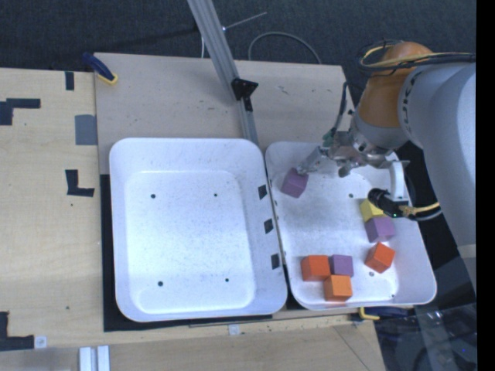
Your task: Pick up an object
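Gripper (304, 170): at purple cube (294, 184), grip state cannot tell.
Risk: cube slips free, or gets shoved against right bin (321, 224) wall.

**Two bins side by side on the bench, every block in the right one**

The left bin (124, 207) and right bin (414, 280) sit on the bench (155, 99) with their rims meeting. In the right bin, a lone block (294, 183) lies towards the far left corner, just beside the gripper (308, 167). Down the right side, a rear block (370, 209) touches a middle block (380, 228), with a front block (380, 256) just beyond. Near the front rim a left block (315, 267) and right block (342, 265) touch, with a third block (337, 287) against them in front.
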{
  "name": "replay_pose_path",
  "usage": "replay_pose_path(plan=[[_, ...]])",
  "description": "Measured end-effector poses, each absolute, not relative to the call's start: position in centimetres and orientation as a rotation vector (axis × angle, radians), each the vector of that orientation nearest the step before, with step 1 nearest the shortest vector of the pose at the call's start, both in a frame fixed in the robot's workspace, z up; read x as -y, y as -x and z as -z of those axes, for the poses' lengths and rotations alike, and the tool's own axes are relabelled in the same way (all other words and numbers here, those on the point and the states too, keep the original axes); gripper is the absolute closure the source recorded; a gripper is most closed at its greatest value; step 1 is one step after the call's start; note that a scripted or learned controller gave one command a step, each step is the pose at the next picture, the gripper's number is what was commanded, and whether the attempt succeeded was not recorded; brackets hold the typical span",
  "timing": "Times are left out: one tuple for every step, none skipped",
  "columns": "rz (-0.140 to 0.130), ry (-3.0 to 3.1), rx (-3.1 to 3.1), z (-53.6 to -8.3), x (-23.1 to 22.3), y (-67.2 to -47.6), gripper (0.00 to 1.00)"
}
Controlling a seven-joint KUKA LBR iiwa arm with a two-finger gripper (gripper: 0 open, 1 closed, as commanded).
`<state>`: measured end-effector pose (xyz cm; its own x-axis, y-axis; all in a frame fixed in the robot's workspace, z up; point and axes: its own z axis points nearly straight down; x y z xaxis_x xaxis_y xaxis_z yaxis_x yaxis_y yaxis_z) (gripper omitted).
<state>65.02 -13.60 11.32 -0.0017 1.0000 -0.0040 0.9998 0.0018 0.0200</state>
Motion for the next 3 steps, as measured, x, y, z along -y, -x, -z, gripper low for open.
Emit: replay_pose_path(plan=[[-0.019,-2.208,-2.215,-12.2,13.4,-65.0,1.0],[-0.002,-2.218,-2.22,-17.2,14.2,-64.5,1.0],[-0.003,-2.217,-2.221,-22.4,14.2,-64.6,1.0]])
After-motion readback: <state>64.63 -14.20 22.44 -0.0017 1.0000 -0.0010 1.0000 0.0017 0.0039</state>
